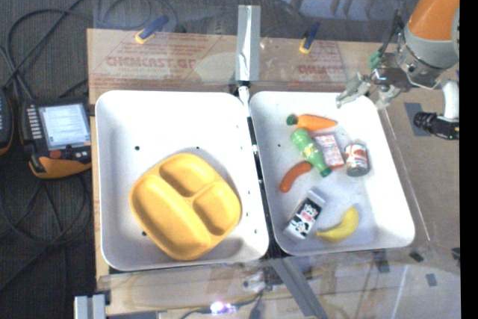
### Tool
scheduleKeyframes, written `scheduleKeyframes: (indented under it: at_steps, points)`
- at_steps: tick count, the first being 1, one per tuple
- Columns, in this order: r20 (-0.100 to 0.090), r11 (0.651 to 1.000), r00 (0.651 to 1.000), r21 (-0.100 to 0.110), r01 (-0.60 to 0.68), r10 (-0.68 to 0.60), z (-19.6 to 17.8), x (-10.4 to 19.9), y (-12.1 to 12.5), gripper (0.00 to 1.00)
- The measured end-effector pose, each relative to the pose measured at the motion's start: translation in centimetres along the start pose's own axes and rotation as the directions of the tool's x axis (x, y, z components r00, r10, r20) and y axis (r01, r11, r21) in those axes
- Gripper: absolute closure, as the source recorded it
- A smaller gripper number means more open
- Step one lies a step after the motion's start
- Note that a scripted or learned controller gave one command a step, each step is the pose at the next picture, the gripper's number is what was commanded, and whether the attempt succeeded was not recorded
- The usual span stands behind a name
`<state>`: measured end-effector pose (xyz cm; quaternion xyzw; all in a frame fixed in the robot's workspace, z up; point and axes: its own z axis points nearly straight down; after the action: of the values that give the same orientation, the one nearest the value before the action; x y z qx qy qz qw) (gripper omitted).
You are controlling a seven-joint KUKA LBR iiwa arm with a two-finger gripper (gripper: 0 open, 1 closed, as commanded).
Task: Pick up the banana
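While nothing has yet been lifted, the scene reads from the left bin (112,160), where a yellow divided tray (187,205) lies alone, across to the right bin (388,183), which holds everything else. Along that bin's upper part lies a carrot (317,120), with a green bottle (310,152) just below it and a small can (357,159) to the bottle's right. A red sausage-like piece (296,175) sits lower, and a black-and-white carton (305,218) lies near the front wall. The banana (340,226) rests just beside that carton, on its right, in the bin's near corner; its long axis runs from lower left up to upper right, with a gentle curve.

The tool (362,88) hangs over the far rim of the right bin, its fingers spread apart and gripping nothing. From there the banana lies well apart, toward the viewer and slightly left, across the whole depth of the bin. I judge the arm must travel forward, descend, and turn its fingers to close across the banana's narrow width, keeping off the carton.
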<state>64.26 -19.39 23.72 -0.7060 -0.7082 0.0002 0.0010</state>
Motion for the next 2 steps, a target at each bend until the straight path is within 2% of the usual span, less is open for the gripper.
scheduleKeyframes:
  at_steps: [1,2]
  points:
    - [0.003,0.997,0.997,0.001,0.073,-0.073,7.1,-3.0,-5.3,0.0]
    - [-0.001,0.977,0.977,-0.001,0.213,-0.213,11.1,-2.8,-10.9,0.0]
